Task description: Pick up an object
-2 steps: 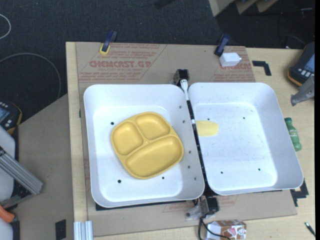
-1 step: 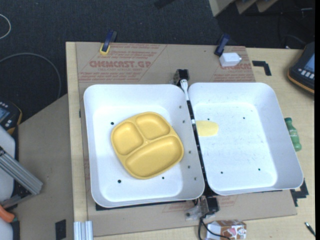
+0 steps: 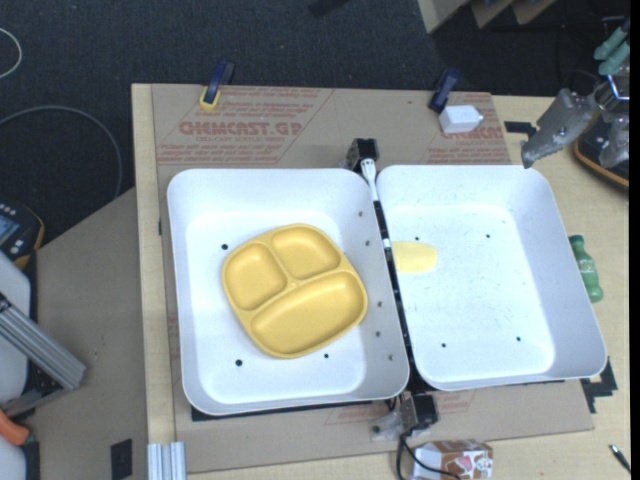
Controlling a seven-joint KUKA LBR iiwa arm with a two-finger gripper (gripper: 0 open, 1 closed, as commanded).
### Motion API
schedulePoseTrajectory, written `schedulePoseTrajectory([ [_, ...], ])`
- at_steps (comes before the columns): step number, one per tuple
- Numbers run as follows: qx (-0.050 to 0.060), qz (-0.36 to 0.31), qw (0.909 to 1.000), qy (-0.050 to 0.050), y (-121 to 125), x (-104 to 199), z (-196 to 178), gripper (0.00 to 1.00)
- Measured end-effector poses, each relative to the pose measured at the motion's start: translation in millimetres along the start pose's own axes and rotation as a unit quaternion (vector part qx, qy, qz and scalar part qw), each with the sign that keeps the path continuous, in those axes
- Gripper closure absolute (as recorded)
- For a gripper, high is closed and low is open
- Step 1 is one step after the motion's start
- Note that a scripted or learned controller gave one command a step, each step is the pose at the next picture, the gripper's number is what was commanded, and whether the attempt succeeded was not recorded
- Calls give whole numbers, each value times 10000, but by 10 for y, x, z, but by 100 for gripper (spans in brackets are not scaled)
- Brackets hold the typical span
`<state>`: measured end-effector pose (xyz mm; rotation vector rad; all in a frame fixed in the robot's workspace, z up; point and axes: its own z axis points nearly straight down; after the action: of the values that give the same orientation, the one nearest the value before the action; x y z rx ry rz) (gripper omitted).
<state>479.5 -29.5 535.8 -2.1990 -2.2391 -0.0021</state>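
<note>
Yellow plate (image 3: 293,290) mid left bin (image 3: 190,268); hand (image 3: 560,128) beyond right bin's (image 3: 540,268) rim

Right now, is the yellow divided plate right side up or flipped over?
Right side up: the yellow plate in the left bin shows its three hollow compartments facing up.

The gripper (image 3: 540,146) was parked way up at the upper right, hung out past the far corner, angled down and to the left. Nothing was seen held in it, and the arm was cut off by the edge.
</note>
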Motion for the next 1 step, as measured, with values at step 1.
schedulePoseTrajectory([
  [1, -20, 81, 10000, -18, 2, -90, -108, 100],
])
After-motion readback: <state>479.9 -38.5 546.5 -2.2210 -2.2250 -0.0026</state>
